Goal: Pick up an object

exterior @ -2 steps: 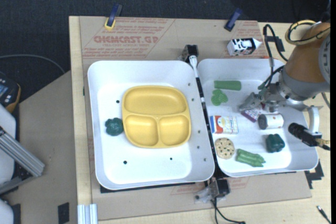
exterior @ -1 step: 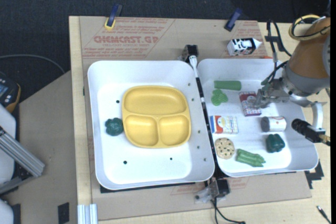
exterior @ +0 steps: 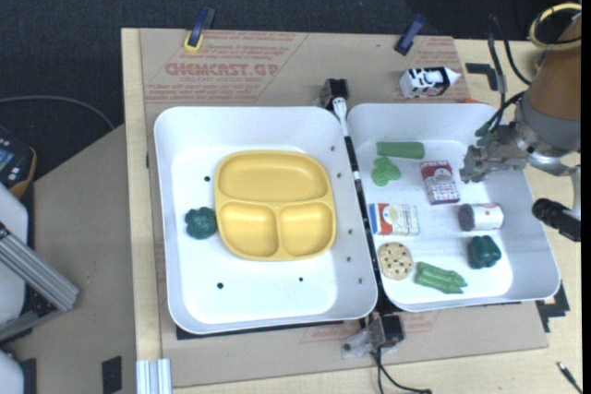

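L bin: yellow tray, broccoli | R bin: cookie, can | tool: state unclear

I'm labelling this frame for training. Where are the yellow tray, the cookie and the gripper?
yellow tray [exterior: 274, 176]: camera view, on its large upper compartment.
cookie [exterior: 395, 260]: camera view, on the middle of its top face.
gripper [exterior: 474, 166]: camera view, at its tip over the right bin.

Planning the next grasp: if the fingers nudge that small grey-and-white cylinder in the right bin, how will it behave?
The cylinder lies on its side, so it would probably roll. It looks smooth and rounded, so fingers might slip off. It seems small and likely light.
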Controlling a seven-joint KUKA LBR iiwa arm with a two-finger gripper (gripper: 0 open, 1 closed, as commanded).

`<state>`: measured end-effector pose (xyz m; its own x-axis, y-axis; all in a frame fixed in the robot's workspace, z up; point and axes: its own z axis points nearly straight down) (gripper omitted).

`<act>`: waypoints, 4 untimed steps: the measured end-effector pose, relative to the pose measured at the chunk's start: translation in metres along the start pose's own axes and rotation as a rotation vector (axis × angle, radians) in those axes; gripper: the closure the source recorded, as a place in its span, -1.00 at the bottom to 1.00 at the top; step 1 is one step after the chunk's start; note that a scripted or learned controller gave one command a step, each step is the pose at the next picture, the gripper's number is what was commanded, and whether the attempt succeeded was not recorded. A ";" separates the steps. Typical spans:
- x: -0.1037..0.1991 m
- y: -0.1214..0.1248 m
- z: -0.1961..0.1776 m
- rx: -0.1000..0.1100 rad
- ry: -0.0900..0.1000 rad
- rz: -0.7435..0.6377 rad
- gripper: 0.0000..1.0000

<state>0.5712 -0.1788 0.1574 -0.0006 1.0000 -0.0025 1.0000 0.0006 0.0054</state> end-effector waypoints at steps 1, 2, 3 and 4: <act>-0.007 0.010 -0.053 -0.003 -0.001 0.000 1.00; -0.007 0.011 -0.069 0.000 0.000 0.000 1.00; 0.043 0.029 -0.077 0.001 0.002 -0.005 1.00; 0.101 0.042 -0.083 0.001 0.003 -0.007 1.00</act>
<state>0.6126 -0.0772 0.2408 -0.0072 1.0000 0.0008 1.0000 0.0072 0.0046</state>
